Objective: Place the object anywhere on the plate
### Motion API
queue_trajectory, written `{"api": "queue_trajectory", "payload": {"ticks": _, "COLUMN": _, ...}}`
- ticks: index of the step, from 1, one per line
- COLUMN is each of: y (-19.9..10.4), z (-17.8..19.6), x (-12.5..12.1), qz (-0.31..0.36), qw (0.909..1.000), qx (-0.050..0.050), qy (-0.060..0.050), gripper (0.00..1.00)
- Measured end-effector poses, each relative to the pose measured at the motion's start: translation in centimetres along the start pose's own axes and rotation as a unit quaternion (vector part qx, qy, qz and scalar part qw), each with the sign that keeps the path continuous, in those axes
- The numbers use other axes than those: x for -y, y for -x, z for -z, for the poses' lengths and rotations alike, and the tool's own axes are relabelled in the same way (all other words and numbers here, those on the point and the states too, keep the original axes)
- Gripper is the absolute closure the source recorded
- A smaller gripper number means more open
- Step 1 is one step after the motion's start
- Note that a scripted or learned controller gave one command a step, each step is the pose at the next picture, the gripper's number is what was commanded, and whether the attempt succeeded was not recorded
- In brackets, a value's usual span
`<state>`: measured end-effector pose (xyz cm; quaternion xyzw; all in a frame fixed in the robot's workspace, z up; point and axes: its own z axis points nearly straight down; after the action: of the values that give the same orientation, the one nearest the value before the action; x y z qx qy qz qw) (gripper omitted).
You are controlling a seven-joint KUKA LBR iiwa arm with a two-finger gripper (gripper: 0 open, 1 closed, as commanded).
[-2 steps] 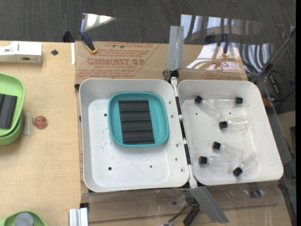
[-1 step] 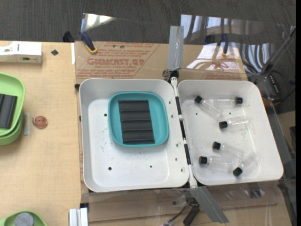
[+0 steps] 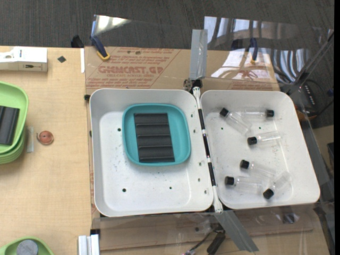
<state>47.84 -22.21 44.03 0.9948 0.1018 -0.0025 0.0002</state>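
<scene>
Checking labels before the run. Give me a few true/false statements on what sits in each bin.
1. The teal plate lies in the left bin. True.
2. The clear tubes with black caps lie on the plate. False: they lie in the right bin.
3. A dark ribbed insert sits on the plate. True.
4. The right bin holds two tubes. False: at least six black caps show there.

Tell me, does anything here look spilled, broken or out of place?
Nothing looks broken or spilled. The clear vials with black caps lie scattered at all angles in the right bin, and the teal plate in the left bin sits square.
</scene>
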Motion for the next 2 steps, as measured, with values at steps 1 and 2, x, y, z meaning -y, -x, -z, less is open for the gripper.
{"api": "queue_trajectory", "payload": {"ticks": 1, "y": -1.36, "z": -0.02, "x": -0.25, "qz": 0.001, "qw": 1.0000, "qx": 0.000, "qy": 0.000, "gripper": 0.00}}
{"api": "queue_trajectory", "payload": {"ticks": 2, "y": -1.90, "z": -0.01, "x": -0.35, "qz": 0.001, "qw": 1.0000, "qx": 0.000, "qy": 0.000, "gripper": 0.00}}
